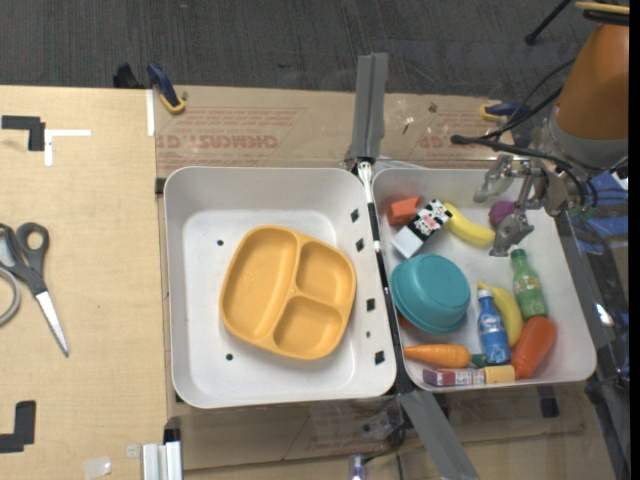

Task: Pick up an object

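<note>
A: Where is the gripper (512, 230) seen?

B: It is seen over the far right part of the right bin (575, 298). Whether anything is held cannot be told. A purple object (502, 211) is seen just beside it, partly hidden.

A: What is laid in that bin?

B: A teal bowl (431, 292) is placed at the left, a yellow banana (468, 229) farther back, a green bottle (526, 284), a blue bottle (489, 327) and a carrot (437, 354) nearer.

A: And the left bin (190, 298)?

B: A yellow divided plate (288, 291) is laid in its middle.
</note>
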Action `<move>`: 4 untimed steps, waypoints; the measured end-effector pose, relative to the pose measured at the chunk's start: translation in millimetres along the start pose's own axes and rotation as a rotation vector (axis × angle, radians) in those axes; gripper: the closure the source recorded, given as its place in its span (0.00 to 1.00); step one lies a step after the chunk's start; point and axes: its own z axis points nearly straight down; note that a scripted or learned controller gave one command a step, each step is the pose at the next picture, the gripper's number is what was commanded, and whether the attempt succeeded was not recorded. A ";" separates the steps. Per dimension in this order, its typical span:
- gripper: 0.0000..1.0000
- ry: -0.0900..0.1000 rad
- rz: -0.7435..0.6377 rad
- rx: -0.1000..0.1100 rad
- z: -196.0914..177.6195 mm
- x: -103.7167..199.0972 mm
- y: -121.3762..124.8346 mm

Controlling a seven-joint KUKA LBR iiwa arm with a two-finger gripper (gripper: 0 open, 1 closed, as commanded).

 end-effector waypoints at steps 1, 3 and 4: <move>0.00 -0.001 -0.025 0.000 104.5 -24.0 10.2; 1.00 -0.004 -0.305 0.001 7.2 -20.3 -65.8; 1.00 -0.002 -0.320 0.000 99.3 57.6 -41.2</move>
